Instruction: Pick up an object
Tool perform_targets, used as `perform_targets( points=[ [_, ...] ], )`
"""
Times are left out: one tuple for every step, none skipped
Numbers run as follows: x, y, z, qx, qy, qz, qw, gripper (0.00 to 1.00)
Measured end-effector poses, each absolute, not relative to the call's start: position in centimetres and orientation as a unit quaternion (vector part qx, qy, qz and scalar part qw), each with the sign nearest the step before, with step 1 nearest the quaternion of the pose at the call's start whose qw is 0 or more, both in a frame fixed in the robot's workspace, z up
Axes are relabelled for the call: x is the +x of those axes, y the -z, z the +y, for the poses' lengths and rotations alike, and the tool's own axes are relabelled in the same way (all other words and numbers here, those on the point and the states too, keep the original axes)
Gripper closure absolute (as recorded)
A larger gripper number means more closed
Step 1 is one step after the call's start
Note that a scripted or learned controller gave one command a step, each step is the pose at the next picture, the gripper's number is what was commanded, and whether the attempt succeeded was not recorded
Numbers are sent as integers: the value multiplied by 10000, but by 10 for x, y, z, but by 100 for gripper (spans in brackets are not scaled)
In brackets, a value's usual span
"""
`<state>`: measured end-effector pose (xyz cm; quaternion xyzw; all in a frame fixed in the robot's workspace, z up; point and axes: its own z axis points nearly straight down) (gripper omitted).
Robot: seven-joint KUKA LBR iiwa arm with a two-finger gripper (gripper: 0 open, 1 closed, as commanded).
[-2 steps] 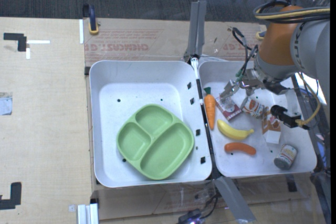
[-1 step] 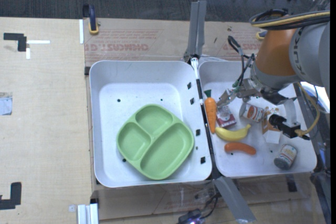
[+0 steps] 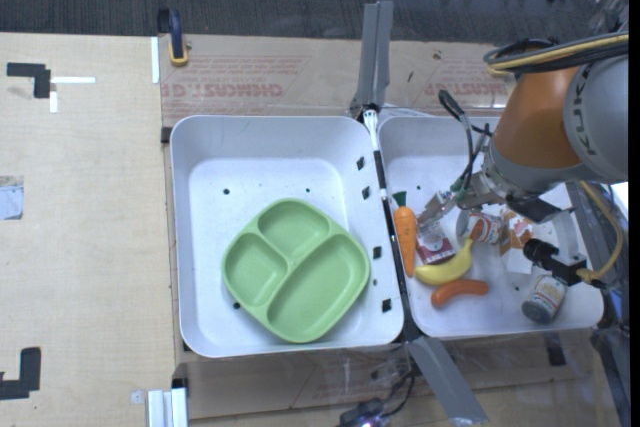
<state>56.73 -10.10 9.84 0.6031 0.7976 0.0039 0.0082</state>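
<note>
The bench (image 3: 80,245) is light wood, and near its 9 o'clock edge there are some black marks and a small grey tag. The left bin (image 3: 195,215) is white and shallow. In it lies a green plate (image 3: 296,269) with three compartments; the plate sits toward 6 o'clock of this bin and is a little turned.

The right bin (image 3: 420,155) touches the left one along a middle wall. Just inside this wall, at about 9 o'clock of the right bin, a carrot (image 3: 405,233) lies with its green top toward 12 o'clock. Beside it at 3 o'clock is a small red and white packet (image 3: 433,243). A yellow banana (image 3: 446,265) is touching the packet from 6 o'clock, and an orange sausage-shaped piece (image 3: 459,291) lies just under the banana. Farther toward 3 o'clock stands a tilted can (image 3: 545,298) near the bin's lower corner, and some small red and white things near it are too unclear to name.

The hand (image 3: 462,207) is low in the right bin, just at 1 o'clock of the packet and near the banana. Whether it is spread or closed I cannot tell, because cables and the grey and orange arm (image 3: 545,130) cover it.
</note>
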Motion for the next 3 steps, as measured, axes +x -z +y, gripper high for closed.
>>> perform_targets(
  points=[
    [529,-97,-107,5980,-37,8015,63,0],
    [494,-97,-110,5031,-30,8642,72,0],
    [494,-106,-109,5035,-37,8640,34,100]
  ],
)
